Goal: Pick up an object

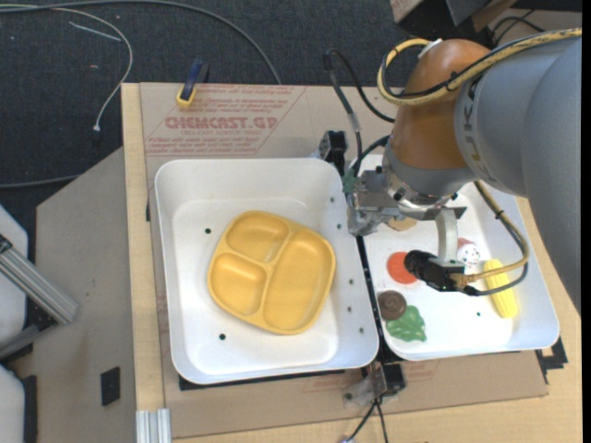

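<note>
A dark carpeted floor (65, 72) with thin cables trailing across it surrounds the tabletop, which is covered by a printed sheet of cardboard (231, 123); a small blue clip (192, 81) lies at the far edge of that sheet. Two shallow white bins sit side by side on it. The left bin (168, 187) holds a yellow divided plate (271, 270), lying flat near the bin's middle with its three compartments facing up. The right bin (462, 330) holds the smaller things: an orange disc (400, 266) near its left wall, a brown round piece (391, 304) just in front of the disc, a green leafy piece (407, 325) touching the brown one at the bin's near edge, a yellow corn-like piece (500, 290) toward the right side, and a small white item with red spots (468, 251) just behind the yellow piece. The grey arm (526, 109), with its orange band (443, 67), reaches in from the right and hangs over the far left part of the right bin. The end effector (399, 209) sits under the wrist, close to the wall between the two bins and just behind the orange disc; the wrist hides it too much to tell whether it is wide or narrow, and nothing can be seen held in it
</note>
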Robot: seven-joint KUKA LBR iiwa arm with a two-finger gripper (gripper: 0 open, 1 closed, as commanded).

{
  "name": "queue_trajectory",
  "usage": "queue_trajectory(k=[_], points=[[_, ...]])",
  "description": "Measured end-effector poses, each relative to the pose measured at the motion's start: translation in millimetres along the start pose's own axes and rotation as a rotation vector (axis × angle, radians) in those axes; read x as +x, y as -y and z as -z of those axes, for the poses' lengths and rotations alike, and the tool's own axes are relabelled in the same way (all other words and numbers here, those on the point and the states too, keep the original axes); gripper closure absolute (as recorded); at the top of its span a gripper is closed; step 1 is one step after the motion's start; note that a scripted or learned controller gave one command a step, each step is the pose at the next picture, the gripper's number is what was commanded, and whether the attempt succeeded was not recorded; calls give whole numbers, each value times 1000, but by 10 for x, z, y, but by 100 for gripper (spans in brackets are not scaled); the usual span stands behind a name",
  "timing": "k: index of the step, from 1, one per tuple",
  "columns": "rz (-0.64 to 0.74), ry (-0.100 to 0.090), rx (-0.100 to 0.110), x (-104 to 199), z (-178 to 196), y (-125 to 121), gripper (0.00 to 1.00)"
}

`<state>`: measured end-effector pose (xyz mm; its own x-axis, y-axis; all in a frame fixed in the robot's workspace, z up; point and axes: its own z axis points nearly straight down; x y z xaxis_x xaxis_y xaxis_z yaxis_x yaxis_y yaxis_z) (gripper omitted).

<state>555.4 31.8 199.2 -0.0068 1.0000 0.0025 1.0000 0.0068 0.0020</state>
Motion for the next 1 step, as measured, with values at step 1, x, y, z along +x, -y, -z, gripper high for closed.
queue_trajectory(k=[1], points=[[0,0,0,523,119,-43,100]])
